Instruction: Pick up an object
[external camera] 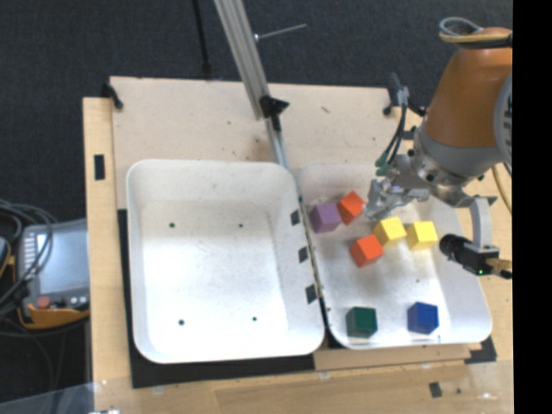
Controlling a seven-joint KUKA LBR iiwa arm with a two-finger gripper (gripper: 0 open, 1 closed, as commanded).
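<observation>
Several small blocks lie in the right bin (466, 317): a purple block (324, 216), an orange block (351, 206) touching it, a second orange block (366, 249), two yellow blocks (391, 229) (423, 233), a green block (362, 322) and a blue block (423, 316). My gripper (379, 202) hangs low over the bin's far part, just right of the upper orange block and above the left yellow block. I see no block between its tips.
The left bin (216, 257) sits beside the right one, with a dark divider between them. A slanted metal rail (246, 50) stands behind the bins. A black fitting with cable (466, 253) hangs over the right bin's right side.
</observation>
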